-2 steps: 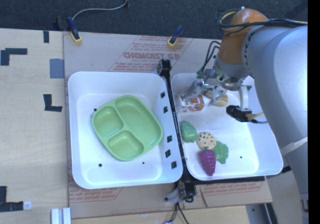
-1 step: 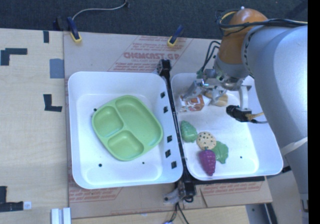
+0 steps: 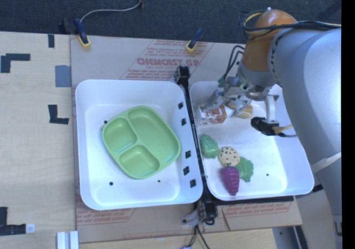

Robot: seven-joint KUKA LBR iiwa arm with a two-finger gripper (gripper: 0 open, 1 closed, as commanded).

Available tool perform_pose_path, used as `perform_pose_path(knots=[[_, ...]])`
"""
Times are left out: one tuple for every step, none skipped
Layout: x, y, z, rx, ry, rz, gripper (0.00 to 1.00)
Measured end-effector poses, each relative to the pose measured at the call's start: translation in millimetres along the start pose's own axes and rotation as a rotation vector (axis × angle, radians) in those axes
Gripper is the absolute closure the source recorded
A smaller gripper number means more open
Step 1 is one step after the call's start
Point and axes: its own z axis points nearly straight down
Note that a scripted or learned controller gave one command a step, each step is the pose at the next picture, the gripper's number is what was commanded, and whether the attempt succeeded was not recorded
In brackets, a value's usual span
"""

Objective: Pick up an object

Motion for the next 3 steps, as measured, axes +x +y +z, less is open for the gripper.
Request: perform_pose_path(knots=[[-4.7, 0.6, 0.3, 0.002, 0.011, -0.005, 0.0], [-0.7, 0.2, 0.1, -0.001, 0.002, -0.001, 0.0], [-1.4, 0.3, 0.2, 0.0, 0.004, -0.002, 0.0]])
